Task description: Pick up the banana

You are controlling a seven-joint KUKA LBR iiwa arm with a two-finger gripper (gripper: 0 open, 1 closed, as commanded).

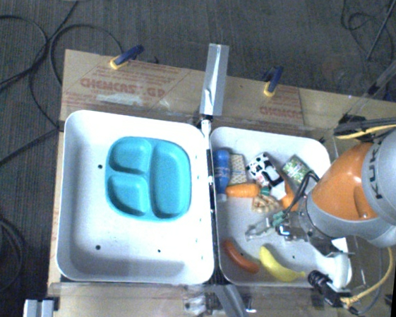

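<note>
The yellow banana [278, 265] lies near the front wall of the right bin [320, 148], curved, with its left end close to a red sausage [240, 257]. My gripper [263, 227] hangs over the middle of that bin, a short way behind and to the left of the banana, apart from it. Nothing visible is held in it. The grey arm with its orange band [344, 185] covers the bin's right side.
At the back of the right bin lie a blue bottle [221, 170], an orange carrot [242, 190], a black-and-white cow toy [264, 170], a green packet [296, 169] and a pretzel-like piece [267, 203]. The left bin [74, 247] holds a blue divided plate [150, 177].
</note>
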